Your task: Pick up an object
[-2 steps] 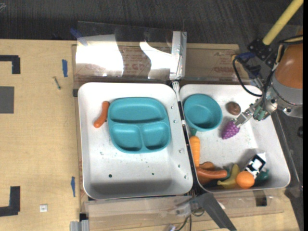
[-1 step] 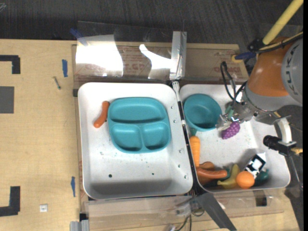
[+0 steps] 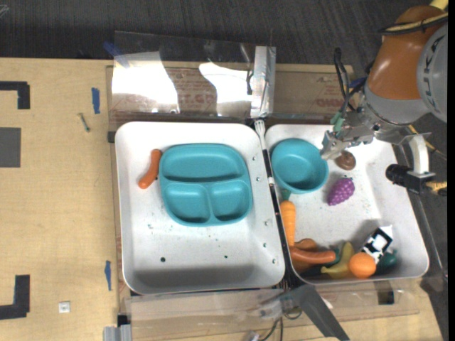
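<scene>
- The arm (image 3: 409, 62) reaches in from the right, its orange band over the right bin's (image 3: 405, 212) far right corner.
- The gripper (image 3: 340, 146) hangs over the far part of the right bin, just right of the bowl (image 3: 297, 165).
- A small brown thing (image 3: 346, 160) sits right at the gripper's tip; whether it is between the fingers or lying on the bin floor under them cannot be told.
- Whether the tool is released or clenched cannot be told from this view.
- The teal bowl stands upright in the right bin's far left corner, against the wall shared with the left bin (image 3: 142, 261).
- Purple grapes (image 3: 340, 190) lie near the middle of the right bin, just right of the bowl and just below the gripper.
- A carrot (image 3: 288, 221) lies along the right bin's left wall, below the bowl.
- At the near edge of the right bin is a heap: a sausage (image 3: 310, 256), a banana (image 3: 341, 261), an orange (image 3: 362, 266) and a black-and-white thing (image 3: 377, 243), touching or overlapping one another.
- In the left bin a teal tray (image 3: 206, 183) with three compartments sits in the far half, centred.
- An orange sausage (image 3: 150, 169) lies just beside the tray's left edge, tilted.
</scene>
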`<state>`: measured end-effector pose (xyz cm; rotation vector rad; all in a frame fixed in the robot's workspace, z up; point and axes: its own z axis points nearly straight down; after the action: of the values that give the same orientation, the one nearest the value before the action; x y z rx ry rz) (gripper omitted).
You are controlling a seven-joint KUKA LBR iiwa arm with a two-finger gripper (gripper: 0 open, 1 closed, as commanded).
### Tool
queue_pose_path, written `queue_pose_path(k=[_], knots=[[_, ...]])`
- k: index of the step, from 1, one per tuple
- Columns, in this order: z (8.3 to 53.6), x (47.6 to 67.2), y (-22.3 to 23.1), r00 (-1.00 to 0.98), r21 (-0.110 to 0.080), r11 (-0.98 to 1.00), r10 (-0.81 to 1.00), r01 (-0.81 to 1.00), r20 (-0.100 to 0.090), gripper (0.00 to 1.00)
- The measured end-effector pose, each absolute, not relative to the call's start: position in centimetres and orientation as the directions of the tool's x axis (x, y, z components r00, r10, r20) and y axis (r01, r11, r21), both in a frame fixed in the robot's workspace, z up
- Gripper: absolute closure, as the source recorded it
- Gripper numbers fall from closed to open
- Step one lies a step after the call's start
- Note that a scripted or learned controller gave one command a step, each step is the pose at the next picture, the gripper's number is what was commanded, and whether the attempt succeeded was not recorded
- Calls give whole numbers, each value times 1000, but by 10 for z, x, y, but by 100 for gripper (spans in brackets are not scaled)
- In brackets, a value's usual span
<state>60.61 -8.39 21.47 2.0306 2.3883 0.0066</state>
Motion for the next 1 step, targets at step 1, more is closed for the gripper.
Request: queue_pose_path(k=[1], knots=[[245,668,-35,-181,6,181,984,984,-1,100]])
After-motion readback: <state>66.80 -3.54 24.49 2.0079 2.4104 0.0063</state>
